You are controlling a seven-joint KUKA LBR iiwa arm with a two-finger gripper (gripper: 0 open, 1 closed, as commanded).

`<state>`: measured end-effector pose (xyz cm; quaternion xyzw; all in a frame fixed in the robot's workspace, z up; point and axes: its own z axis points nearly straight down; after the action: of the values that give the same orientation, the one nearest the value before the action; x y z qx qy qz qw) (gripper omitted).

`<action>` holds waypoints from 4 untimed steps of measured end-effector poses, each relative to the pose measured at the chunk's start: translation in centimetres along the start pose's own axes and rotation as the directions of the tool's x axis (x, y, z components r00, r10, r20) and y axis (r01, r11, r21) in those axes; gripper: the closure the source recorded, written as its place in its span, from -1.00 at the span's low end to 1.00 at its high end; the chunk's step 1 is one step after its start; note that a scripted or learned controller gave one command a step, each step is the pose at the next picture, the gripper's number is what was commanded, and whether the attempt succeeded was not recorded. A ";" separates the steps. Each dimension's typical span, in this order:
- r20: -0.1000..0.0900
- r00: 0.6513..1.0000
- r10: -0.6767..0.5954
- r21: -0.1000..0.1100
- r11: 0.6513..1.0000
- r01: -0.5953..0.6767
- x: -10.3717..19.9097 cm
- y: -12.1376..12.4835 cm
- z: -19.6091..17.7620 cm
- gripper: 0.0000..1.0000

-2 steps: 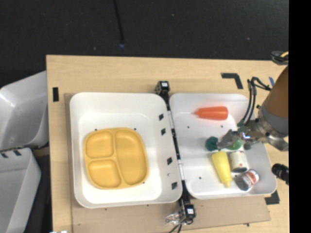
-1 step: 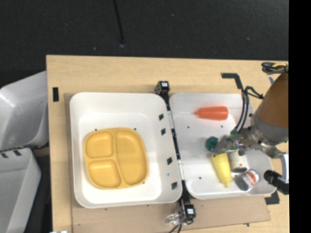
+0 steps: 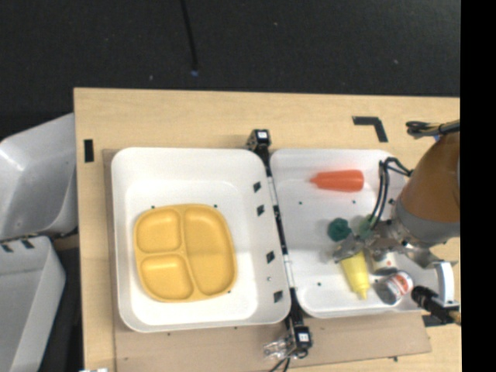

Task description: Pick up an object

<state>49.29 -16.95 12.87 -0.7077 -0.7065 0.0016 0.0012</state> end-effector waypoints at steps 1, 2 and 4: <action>0.001 1.000 0.004 -0.009 1.000 -0.004 -0.1 0.3 -1.5 1.00; 0.002 1.000 -0.003 -0.010 1.000 0.003 -1.0 0.9 -6.6 1.00; 0.002 1.000 -0.006 -0.011 1.000 0.006 -0.8 1.7 -16.6 1.00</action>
<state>51.09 -17.70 29.44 -0.7057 -0.7085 -0.0017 -0.0033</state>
